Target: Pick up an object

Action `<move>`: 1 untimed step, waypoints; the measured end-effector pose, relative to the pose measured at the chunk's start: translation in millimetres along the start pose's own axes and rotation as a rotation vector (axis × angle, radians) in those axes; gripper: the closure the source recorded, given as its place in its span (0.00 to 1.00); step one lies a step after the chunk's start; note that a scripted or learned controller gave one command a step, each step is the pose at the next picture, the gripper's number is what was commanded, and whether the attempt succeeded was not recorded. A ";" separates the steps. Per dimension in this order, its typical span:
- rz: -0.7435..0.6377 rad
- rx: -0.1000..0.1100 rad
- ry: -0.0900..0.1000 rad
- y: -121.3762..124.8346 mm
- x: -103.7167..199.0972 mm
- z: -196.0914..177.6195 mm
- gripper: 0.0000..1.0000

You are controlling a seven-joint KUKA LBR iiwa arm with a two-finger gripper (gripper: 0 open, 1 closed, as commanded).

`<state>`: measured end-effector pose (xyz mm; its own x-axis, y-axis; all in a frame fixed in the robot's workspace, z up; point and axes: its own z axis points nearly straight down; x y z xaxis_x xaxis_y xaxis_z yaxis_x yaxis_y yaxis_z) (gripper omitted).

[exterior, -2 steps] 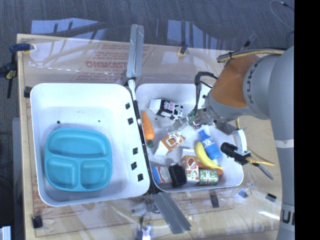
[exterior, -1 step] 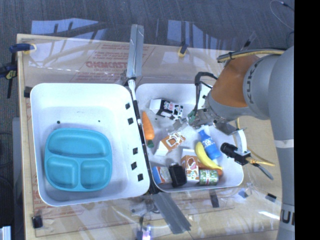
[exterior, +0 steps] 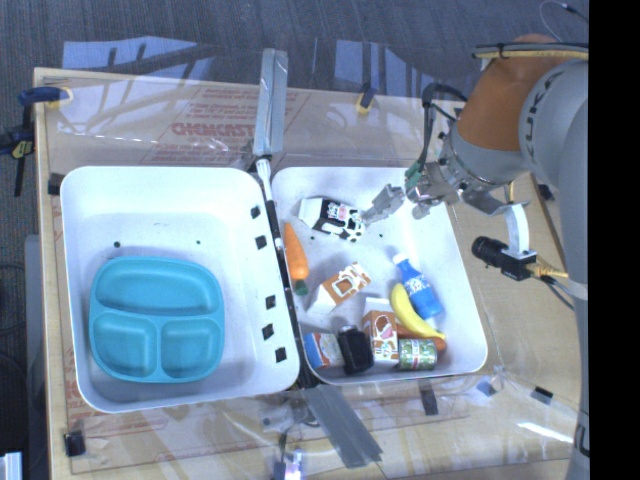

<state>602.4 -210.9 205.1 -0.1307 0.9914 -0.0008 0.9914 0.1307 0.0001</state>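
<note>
The bench (exterior: 120,108), a pale board under a clear, glaring sheet with faint red print too washed out to read, carries everything here. On it sit two shallow white bins side by side. The left white bin (exterior: 150,203) holds one thing, a turquoise plastic tray with three compartments (exterior: 155,318), lying flat toward the near left corner. The right white bin (exterior: 455,268) is the crowded one.

The grey arm with its orange band (exterior: 510,103) comes in from the right, its upper part cut off by the frame edge. The gripper (exterior: 385,204) hangs low over the far part of the right bin, its grey fingers slanting down toward a black-and-white cow-patterned carton (exterior: 332,217); the tips sit just beside that carton's right end. Whether they touch it is hard to make out, and how wide the gripper stands cannot be told from this angle.

Down the bin now: an orange carrot (exterior: 296,254) lies along the left wall, its green end pointing toward the near side. Mid-bin, a small brown-and-white carton (exterior: 345,284) sits tilted. To the right, a blue bottle with a white cap (exterior: 417,288) rests touching a yellow banana (exterior: 408,313). Along the near wall, packed together, are a small red-and-white pack (exterior: 322,349), a black block (exterior: 354,350) and a brown printed can (exterior: 395,346); their labels are too small to read.
</note>
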 end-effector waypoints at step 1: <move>0.000 0.001 0.000 -0.2 0.1 0.6 0.00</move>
<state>602.1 -210.8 204.5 -0.1306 0.9914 -0.0003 0.9914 0.1306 -0.0009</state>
